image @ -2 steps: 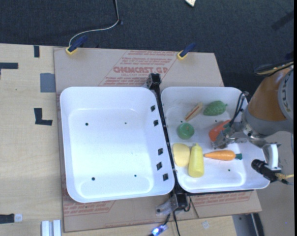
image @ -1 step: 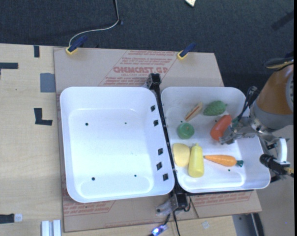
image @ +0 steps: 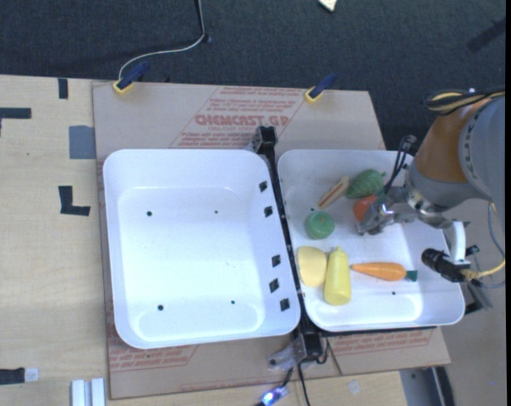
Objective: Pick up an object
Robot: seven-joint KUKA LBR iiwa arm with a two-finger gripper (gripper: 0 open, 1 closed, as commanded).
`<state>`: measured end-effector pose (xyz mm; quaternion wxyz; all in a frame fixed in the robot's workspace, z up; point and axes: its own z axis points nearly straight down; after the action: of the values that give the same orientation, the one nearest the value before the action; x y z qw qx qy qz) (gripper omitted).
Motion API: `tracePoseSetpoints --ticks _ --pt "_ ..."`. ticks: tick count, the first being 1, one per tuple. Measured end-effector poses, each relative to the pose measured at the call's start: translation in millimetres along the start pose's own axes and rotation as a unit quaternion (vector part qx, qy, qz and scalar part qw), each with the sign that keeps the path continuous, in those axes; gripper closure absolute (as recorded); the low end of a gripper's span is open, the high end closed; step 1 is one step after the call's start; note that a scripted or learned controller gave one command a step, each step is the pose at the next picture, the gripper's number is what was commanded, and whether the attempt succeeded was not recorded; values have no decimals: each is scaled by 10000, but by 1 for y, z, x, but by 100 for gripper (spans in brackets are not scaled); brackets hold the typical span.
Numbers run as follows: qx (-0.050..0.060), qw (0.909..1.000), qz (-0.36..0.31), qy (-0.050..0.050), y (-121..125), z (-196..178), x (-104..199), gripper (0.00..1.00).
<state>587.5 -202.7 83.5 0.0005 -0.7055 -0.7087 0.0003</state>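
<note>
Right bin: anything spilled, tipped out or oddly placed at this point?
Nothing stands out. The toy foods all lie inside the right bin: green ball, yellow pieces, carrot. The gripper sits low beside a red piece.

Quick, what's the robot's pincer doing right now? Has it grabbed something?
Pincer: down in the right bin, at the red toy; open or closed cannot be told, and no grab is visible.

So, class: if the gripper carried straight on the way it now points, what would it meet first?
The gripper points down-left into the right bin, right at a small red-orange object. That looks like the first contact, with the green leafy toy just above; depth is hard to judge from this slanted view.
</note>
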Motion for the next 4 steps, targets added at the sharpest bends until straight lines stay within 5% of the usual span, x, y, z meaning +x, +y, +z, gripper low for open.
tracePoseSetpoints --ticks 1,2,3,4 --pt "-19 10000 19 -12 -46 -3 49 100" --pt "-25 10000 7 -9 23 -9 33 100" --pt "45 10000 -14 0 82 -1 78 100" --pt "9 10000 21 -7 54 -1 73 100"
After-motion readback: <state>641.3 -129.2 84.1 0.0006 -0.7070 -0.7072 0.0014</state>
